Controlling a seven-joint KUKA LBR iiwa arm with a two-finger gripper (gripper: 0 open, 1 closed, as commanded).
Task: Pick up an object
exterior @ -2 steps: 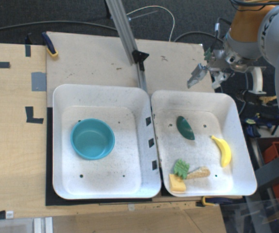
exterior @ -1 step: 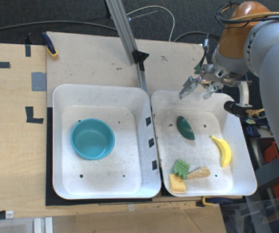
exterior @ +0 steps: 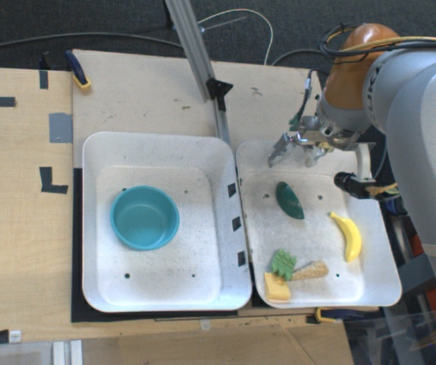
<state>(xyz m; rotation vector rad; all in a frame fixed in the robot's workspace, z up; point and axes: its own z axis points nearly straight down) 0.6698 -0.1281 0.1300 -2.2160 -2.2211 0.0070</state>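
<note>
My gripper (exterior: 300, 153) hangs over the far edge of the right bin (exterior: 377, 287), its two fingers spread open with nothing between them. Just below it in that bin lies a dark green leaf-shaped object (exterior: 289, 201). A yellow banana (exterior: 347, 236) rests toward the bin's right side. Near the front edge sit a small green leafy piece (exterior: 283, 264), a tan stick-shaped piece (exterior: 311, 271) and a yellow block (exterior: 276, 288).
The left bin (exterior: 100, 280) holds a teal bowl (exterior: 145, 217). A grey metal pole (exterior: 191, 40) slants across the bench behind the bins. Cables loop at the back. The arm's body fills the right side.
</note>
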